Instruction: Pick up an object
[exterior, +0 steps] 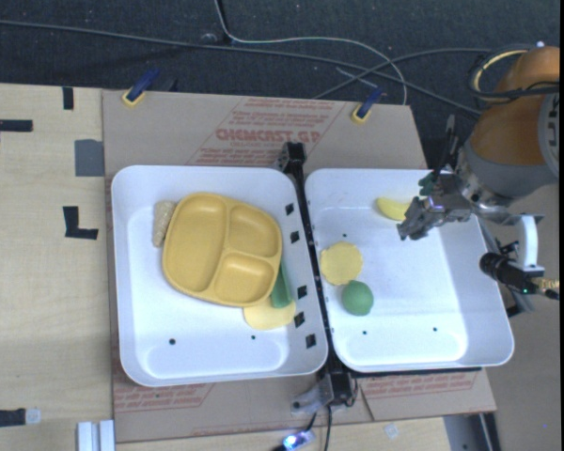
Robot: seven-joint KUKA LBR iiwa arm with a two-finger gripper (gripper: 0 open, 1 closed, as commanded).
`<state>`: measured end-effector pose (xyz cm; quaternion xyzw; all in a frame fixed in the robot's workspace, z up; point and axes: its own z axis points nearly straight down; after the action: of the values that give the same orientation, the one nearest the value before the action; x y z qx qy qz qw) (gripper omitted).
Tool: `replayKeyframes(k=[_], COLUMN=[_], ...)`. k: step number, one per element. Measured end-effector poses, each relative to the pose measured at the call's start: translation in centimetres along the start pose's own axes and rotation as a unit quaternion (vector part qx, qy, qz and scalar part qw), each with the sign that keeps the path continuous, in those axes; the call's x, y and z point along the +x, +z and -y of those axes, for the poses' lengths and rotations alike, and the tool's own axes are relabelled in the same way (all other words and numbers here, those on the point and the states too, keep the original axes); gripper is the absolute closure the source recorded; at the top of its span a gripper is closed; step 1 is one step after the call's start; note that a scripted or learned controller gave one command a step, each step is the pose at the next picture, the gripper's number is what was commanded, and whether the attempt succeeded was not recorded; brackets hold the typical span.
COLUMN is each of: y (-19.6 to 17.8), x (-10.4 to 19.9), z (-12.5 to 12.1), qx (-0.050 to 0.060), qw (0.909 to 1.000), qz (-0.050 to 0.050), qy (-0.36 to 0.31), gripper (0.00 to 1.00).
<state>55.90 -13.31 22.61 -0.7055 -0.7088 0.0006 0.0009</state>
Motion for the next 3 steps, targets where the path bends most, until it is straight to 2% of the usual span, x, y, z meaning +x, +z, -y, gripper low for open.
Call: replayKeyframes(k=[1,3], y=[0.8,-0.3], x=[5.1,17.3], z=[-0.7,-0.6], qx=[0.000,0.000], qw=[1.0000,1.0000], qz=[0.000,0.000], qy=[0.000,-0.001], gripper=[1.00,1.00])
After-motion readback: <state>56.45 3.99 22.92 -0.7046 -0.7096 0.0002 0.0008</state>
